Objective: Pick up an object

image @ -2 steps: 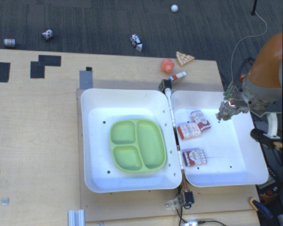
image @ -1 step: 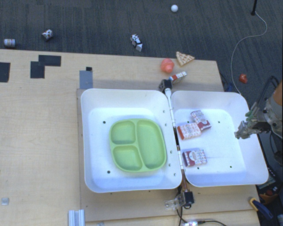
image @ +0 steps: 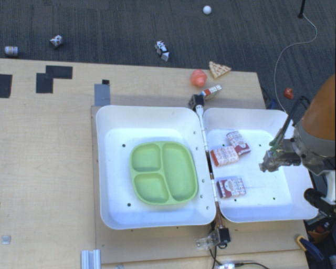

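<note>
Packets: one red-and-white packet (image: 231, 187) lies nearest in the right bin (image: 294, 207), two others (image: 224, 155) (image: 236, 139) behind it.
Gripper (image: 268, 163): above the right bin, beside the packets; grip state unreadable.
Left bin (image: 113, 210): holds green divided tray (image: 164, 173).

Green tray (image: 164, 173) in left bin (image: 105, 157); orange ball (image: 198, 78), pizza toy (image: 219, 69), white ball (image: 207, 9) lie beyond the bins.
</note>
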`<state>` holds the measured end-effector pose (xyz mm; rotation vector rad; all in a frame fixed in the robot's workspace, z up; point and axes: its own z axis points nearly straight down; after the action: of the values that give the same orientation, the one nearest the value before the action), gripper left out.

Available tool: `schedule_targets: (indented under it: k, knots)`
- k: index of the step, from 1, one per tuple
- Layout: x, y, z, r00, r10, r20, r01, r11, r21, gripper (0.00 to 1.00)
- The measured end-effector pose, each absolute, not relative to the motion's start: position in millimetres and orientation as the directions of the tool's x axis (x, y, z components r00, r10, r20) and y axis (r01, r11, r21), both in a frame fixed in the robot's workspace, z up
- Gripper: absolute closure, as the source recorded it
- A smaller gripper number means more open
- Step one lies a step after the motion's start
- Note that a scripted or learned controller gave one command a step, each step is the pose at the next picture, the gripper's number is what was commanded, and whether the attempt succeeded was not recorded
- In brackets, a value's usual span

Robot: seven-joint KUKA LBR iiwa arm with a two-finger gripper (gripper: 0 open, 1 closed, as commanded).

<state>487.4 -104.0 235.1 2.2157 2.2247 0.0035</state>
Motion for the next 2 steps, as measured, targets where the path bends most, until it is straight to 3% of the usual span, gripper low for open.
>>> schedule_targets:
  k: [1,2]
  knots:
    - [597.7,-97.5,240.8,-0.006,1.000,0.000,1.000,0.006,0.003,1.00]
    - [544.2,-63.9,241.6,-0.006,1.000,0.001,1.000,0.006,0.002,1.00]
